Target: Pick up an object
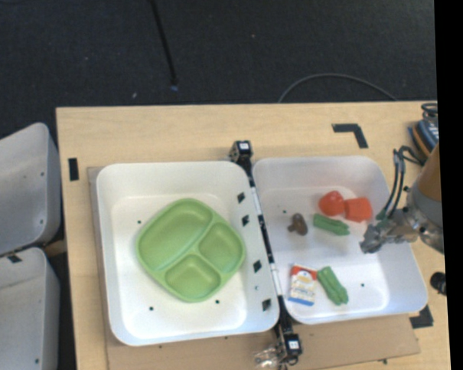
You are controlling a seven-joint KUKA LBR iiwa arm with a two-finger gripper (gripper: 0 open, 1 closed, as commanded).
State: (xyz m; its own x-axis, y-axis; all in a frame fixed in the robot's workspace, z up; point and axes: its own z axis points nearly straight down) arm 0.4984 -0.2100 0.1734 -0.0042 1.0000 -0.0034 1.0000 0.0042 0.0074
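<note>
Two shallow white bins sat side by side on the wooden bench. The left bin [122, 315] held one thing, a green divided plate [190, 250] with three compartments, lying near its middle with bare white floor all around it. The right bin [374, 304] held six small things: two red blocks, two green pieces, one brown lump and one small printed packet.

The two red blocks [345, 206] lay touching each other near the upper middle of the right bin. Just below them lay a green pod-shaped piece [330, 225], stretched out at a slant. The brown lump [297, 224] sat to its left, apart from it. Near the front edge, the packet [302, 285], white with red and blue print, lay just beside the second green piece [333, 285], close to the divider between the bins.

The gripper [372, 238] hung over the right side of the right bin, right of the red blocks and the upper green piece, with nothing visibly between its fingers; how far apart they stood could not be told. The floor below and right of the gripper lay bare, as did the bin's far left corner.
</note>
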